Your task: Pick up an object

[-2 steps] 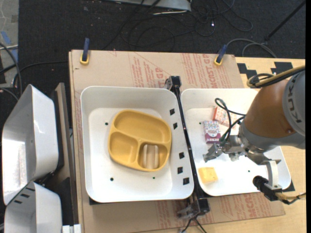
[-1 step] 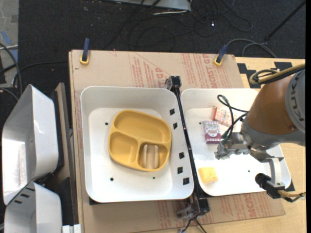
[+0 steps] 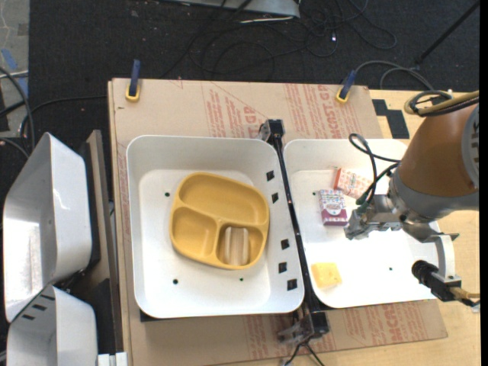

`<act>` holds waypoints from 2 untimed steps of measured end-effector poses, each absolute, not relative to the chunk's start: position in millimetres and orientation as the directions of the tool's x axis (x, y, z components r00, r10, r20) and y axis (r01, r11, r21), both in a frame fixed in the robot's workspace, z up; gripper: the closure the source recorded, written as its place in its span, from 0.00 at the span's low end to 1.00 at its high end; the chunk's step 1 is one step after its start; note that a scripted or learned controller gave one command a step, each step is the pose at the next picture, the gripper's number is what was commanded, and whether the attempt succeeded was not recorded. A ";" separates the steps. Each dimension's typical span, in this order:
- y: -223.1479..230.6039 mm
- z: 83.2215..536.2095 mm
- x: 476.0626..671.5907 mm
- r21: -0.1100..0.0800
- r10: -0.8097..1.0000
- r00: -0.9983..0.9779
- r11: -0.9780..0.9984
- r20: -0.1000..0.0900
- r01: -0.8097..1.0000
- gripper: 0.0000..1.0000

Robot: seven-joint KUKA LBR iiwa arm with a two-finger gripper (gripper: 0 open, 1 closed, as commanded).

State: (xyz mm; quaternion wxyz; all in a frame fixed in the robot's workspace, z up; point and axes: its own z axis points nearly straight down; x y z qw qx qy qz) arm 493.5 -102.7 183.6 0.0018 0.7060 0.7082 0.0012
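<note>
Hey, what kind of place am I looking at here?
Probably a robotics lab or test bench: a grey and orange robot arm reaches over two white bins, clamps pin a cardboard sheet to the bench, and loose cables trail across the dark floor.

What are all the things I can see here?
Bins: 2, white, side by side on the bench.
Divided plate: 1, yellow, left bin.
Small pale piece: 1, beige, in one plate compartment.
Packet: 1, purple and white, right bin.
Packet: 1, red and white, right bin, farther back.
Flat block: 1, yellow, right bin, near front.
Clamps: 2, blue and yellow, bench's far edge.
Tool: 1, grey, over right bin beside purple packet.
</note>
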 end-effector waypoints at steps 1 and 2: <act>-112.5 240.2 497.6 0.006 1.000 -0.003 0.003 -0.002 1.000 1.00; -112.7 293.2 498.9 0.006 1.000 -0.004 0.004 -0.002 1.000 1.00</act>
